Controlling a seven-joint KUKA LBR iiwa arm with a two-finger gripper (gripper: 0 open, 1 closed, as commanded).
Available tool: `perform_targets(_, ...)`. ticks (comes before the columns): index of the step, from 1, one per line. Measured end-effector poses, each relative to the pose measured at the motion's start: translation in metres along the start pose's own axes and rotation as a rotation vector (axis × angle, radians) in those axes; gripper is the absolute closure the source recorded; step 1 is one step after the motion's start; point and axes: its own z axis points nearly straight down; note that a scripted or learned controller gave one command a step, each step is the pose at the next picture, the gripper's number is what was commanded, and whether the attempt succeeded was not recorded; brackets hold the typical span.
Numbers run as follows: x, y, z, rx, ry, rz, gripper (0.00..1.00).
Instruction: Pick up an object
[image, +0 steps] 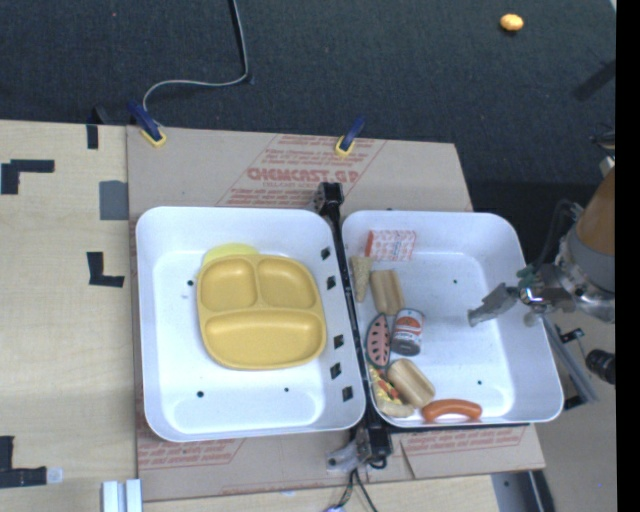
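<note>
The right bin (470, 245) holds several toy foods along its left side: a red-and-white carton (390, 244), a tan bread piece (386, 290), a small can (407, 331), a watermelon slice (378, 340), a hot dog bun (411, 380) and a red sausage (451, 409). My gripper (492, 307) hovers over the right part of that bin, reaching in from the right, well apart from the foods. Nothing shows between its fingers.
The left bin (170, 250) carries a yellow divided plate (262, 310). A black divider with clips runs between the bins (338, 300). Cardboard lies under both bins. The arm's orange-banded wrist (598, 225) stands at the right edge.
</note>
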Motion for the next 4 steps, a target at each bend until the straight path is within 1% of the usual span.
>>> perform_targets(1, 0.003, 0.002, 0.133, -0.004, 0.000, -0.001, 0.00)
perform_targets(2, 0.056, -0.007, 0.133, -0.011, -0.004, -0.001, 0.00)
perform_targets(3, 0.055, -0.007, 0.123, -0.010, -0.005, 0.002, 1.00)
perform_targets(4, 0.054, -0.007, 0.123, -0.013, -0.008, 0.003, 0.00)
